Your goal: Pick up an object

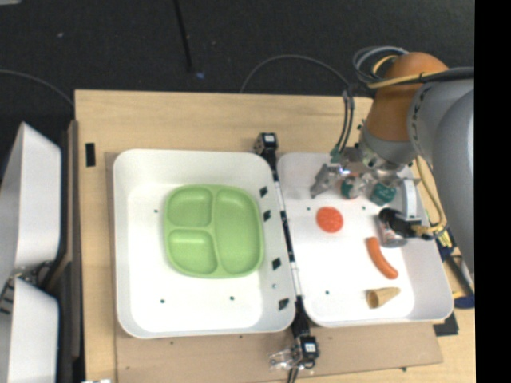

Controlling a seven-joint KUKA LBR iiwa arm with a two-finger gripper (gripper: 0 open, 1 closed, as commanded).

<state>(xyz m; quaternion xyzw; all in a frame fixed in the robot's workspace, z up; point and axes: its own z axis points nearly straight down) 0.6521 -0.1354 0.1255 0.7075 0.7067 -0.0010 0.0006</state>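
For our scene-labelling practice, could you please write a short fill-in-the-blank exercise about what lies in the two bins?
1. The green divided plate lies in the ___ bin.
2. The red ball lies in the ___ bin.
3. The plate has ___ compartments.
4. The orange sausage lies between the ball and the tan ___.

Missing words: left; right; three; cone

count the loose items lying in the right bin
3, all in the right bin: a red round item near its middle, an orange sausage-shaped item right of that, a tan cone nearest the front. The gripper may hide more.

Green plate (213, 230), red ball (330, 219), orange sausage (382, 258), white bins (128, 294).
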